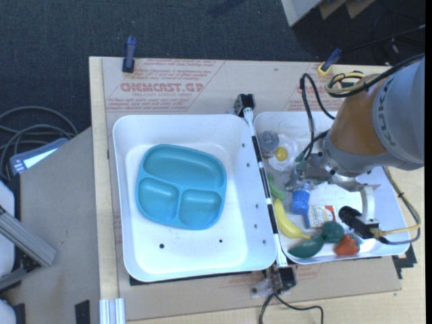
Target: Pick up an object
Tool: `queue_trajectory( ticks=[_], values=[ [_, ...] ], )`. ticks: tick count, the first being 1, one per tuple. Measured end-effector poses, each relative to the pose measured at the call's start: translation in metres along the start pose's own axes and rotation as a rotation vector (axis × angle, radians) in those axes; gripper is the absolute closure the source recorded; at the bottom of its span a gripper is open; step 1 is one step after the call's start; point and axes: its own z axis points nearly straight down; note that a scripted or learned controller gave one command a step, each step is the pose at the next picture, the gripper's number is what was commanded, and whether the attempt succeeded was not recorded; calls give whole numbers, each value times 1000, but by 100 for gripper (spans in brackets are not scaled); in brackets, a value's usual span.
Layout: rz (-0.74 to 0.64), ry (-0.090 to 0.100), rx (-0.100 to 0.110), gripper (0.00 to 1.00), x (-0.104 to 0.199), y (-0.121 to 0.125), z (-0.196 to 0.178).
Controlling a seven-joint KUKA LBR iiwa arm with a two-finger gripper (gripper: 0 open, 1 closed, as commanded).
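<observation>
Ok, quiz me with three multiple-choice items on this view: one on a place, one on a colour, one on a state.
1. Where is the blue tray?
A. left bin
B. right bin
C. on the bench outside the bins

2. What colour is the banana?
A. red
B. yellow
C. purple

3. How does the tray lie?
A. flat, compartments up
B. upside down
C. on edge against the wall

Answers:
1. A: it sits in the left bin, alone there.
2. B: it is a yellow curve by the divider in the right bin.
3. A: its three hollows face the camera.
</observation>
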Motion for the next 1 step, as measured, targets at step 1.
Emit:
queue_trajectory(
  ticks=[1],
  values=[
    [-3, 1, 0, 100, 66, -50, -90]
  ],
)
